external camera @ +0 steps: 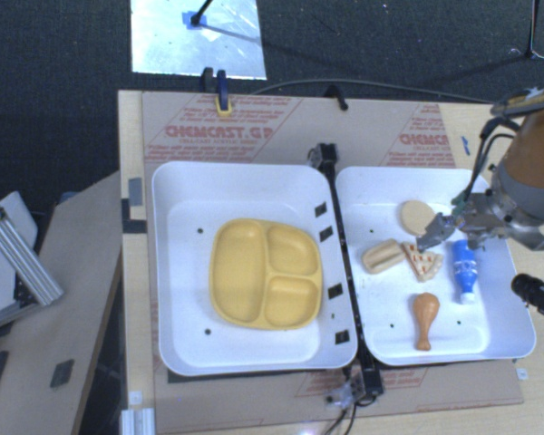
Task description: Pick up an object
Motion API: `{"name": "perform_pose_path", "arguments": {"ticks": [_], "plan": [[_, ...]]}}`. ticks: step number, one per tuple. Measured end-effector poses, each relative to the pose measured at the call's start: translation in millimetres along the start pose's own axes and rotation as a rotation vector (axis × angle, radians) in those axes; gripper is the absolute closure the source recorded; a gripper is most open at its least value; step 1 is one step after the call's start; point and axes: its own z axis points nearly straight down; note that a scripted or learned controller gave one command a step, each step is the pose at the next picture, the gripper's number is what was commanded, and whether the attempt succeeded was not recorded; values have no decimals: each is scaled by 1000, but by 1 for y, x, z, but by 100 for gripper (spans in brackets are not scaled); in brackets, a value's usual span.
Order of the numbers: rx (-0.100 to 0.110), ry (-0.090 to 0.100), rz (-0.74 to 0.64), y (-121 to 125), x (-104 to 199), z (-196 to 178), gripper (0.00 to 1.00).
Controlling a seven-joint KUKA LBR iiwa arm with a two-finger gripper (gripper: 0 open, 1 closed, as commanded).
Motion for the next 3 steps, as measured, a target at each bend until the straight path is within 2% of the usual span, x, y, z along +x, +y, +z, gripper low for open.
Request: {"name": "perform_pose_path", "arguments": {"ticks": [1, 2, 3], "plan": [[-10, -2, -2, 2, 0, -5, 0], [-7, 0, -1, 7, -1, 38, 0], [-6, 0, 0, 11, -6, 98, 0]]}}
